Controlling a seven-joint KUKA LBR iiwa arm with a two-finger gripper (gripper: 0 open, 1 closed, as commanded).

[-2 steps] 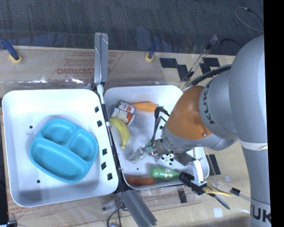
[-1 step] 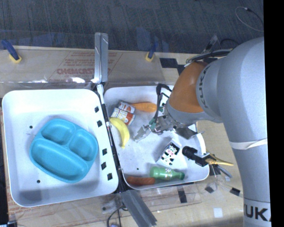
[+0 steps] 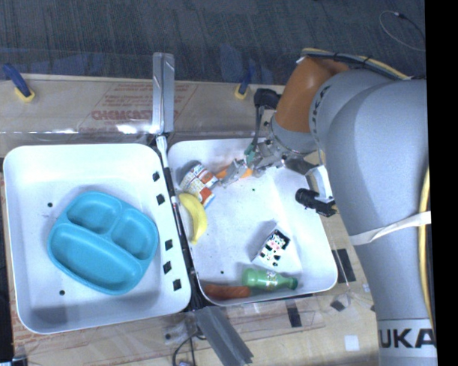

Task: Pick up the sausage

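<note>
Arm (image 3: 379, 181) low, wrist angled leftward.

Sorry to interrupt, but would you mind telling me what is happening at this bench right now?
A grey KUKA arm reaches in from the right, its hand low over the far edge of the right bin, near a small can and a carrot. The sausage it is meant to pick up lies untouched at the bin's near edge, beside a green bottle. A banana lies along the left wall. The left bin holds a blue divided plate.
</note>
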